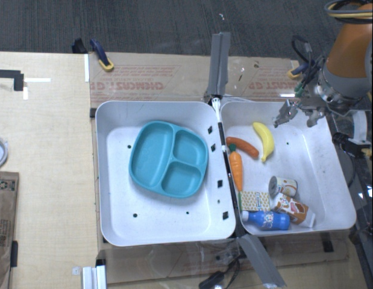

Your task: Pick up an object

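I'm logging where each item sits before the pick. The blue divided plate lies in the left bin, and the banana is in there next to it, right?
Not quite. The blue divided plate does lie in the left bin, but the banana is in the right bin, beside the hot dog and above the carrot, as the camera view shows.

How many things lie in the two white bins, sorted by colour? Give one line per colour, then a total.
Blue: 2, the divided plate and the bottle
Orange: 2, the carrot and the sausage
Yellow: 1, the banana
Mixed colours: 3, the can, the carton, the packet
Total: 8
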`<state>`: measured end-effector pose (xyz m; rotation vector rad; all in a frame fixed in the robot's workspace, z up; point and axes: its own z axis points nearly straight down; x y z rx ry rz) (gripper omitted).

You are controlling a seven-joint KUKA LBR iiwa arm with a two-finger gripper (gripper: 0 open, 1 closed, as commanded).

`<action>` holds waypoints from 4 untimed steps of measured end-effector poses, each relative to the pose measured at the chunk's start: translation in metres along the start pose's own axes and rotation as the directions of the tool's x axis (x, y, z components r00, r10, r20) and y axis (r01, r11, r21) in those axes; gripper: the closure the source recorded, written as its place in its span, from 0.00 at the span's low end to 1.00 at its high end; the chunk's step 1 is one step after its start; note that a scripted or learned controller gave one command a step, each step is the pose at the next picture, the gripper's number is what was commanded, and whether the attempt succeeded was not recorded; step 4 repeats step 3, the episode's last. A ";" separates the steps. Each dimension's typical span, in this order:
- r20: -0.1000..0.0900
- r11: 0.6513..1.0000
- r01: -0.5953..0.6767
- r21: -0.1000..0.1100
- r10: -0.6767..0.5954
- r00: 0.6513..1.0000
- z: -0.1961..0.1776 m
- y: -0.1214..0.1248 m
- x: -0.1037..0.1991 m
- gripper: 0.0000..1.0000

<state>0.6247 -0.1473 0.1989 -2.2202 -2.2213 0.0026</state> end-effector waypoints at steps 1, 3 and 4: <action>0.001 0.996 0.094 -0.004 -0.094 0.996 0.106 0.035 0.004 0.00; 0.001 0.996 0.086 -0.004 -0.086 0.996 0.006 0.035 0.060 1.00; 0.001 0.996 0.086 -0.004 -0.086 0.996 0.006 0.035 0.060 1.00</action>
